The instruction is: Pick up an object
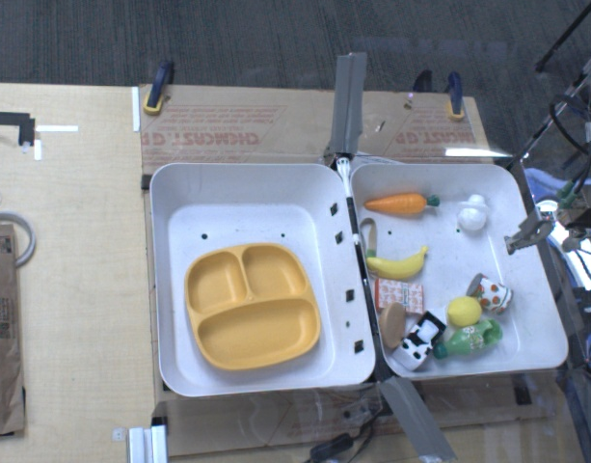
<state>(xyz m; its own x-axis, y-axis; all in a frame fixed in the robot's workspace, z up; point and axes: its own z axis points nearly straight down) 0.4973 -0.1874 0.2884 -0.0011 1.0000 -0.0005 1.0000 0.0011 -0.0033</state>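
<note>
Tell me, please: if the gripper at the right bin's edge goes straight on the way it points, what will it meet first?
The gripper points left, into the right bin. The white ball seems nearest to that line, so it is probably first. Height above the floor is unclear, so it might pass over.

The left bin (170, 258) holds a divided plate (252, 304). In the right bin (526, 258), a carrot (401, 204) lies far, a ball (471, 217) to its right, and a banana (398, 263) nearer. A lemon (464, 311) sits just behind a bottle (469, 340) at the near right.
</note>
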